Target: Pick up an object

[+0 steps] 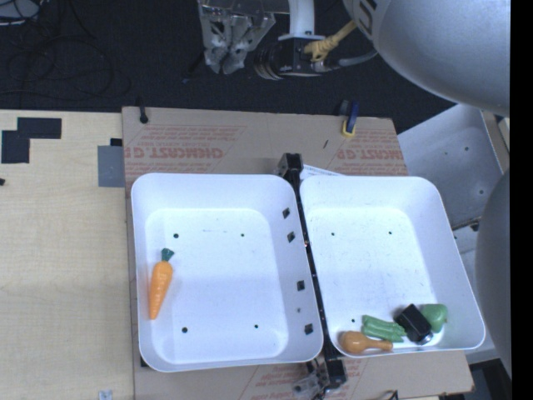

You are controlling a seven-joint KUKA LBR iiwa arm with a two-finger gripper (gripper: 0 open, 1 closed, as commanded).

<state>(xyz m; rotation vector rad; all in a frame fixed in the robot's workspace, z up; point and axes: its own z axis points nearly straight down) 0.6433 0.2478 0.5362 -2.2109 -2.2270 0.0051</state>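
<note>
An orange toy carrot (160,283) with a green top lies near the left wall of the left bin (208,188). In the front right corner of the right bin (375,188) several things huddle together: a tan-orange gourd-shaped piece (364,342), a green pod (383,329), a small black block (413,323) and a green lump (435,313). My gripper (233,52) hangs high beyond the far edge of the bench, above the left bin's back right corner and far from every object. Its fingers stand open with nothing between them.
A black divider (301,265) with clips runs between the two bins. The bins rest on a cardboard sheet (250,144), with a blue and yellow clamp (351,119) at its far edge. The thick grey arm (441,32) crosses the top right.
</note>
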